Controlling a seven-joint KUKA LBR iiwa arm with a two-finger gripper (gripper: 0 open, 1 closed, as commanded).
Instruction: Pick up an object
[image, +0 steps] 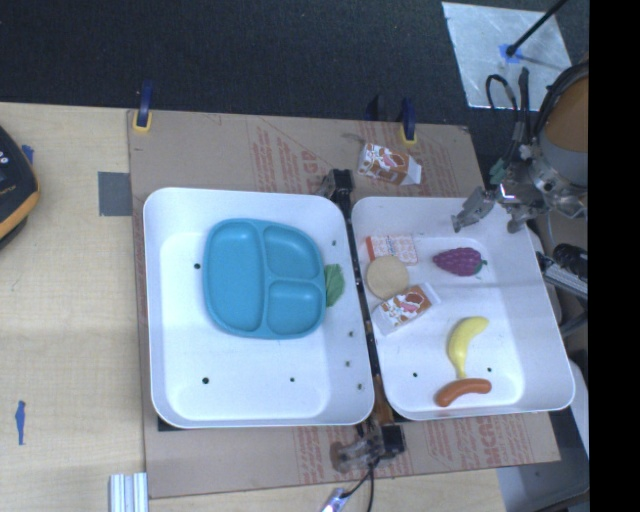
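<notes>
Print on the red-and-white packets (404, 307) is unreadable. At the right bin's (520, 320) one-o'clock rim, the gripper (490, 210) hangs spread, grasping nothing.

A green item (334, 284) at the centre of the frame is partly hidden behind the right edge of the blue divided plate (265, 278), so its kind cannot be told. The print on three small packets (389, 164) is too small to be read. A dark and yellow object (14, 190) is cut off by the left edge. The arm (565, 120) is cut off at the upper right, and whether the jaws of the gripper (490, 208) are parted cannot be made out.
</notes>
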